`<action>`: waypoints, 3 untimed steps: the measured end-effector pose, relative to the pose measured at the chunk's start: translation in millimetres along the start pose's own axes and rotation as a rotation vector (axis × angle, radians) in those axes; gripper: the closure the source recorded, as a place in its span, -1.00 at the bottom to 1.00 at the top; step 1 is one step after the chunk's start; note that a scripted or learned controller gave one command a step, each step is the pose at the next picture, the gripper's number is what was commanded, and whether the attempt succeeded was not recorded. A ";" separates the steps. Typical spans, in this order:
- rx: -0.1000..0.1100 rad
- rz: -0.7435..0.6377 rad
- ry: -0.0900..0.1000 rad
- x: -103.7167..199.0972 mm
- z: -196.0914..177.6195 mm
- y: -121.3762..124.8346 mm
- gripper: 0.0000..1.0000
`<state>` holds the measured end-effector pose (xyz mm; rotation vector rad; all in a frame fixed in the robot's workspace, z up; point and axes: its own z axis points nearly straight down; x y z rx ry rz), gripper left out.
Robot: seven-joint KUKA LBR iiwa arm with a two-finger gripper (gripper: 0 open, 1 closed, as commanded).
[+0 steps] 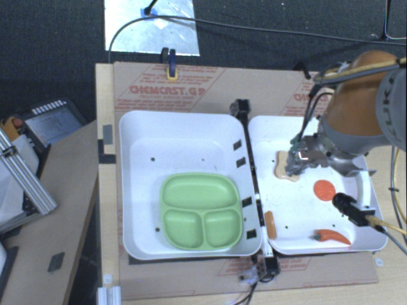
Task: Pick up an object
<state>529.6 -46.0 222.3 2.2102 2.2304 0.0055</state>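
End effector (296, 164) over tan piece (283, 168) — partly hidden; grip state unreadable.

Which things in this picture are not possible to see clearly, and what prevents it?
- Gripper: small and blurred in the camera view; open or shut cannot be judged, nor any contact with the tan piece beside it.
- Tan piece: its right part is covered by the gripper, so its full shape stays unknown.
- Right bin: the arm hides its far right corner.
- Orange carrot-like item: too small to identify surely.
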 end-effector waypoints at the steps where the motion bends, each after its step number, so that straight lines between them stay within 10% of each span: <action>1: 0.001 -0.001 0.000 49.7 -10.3 -1.4 1.00; 3: 0.003 -0.001 0.001 149.7 3.8 -15.0 1.00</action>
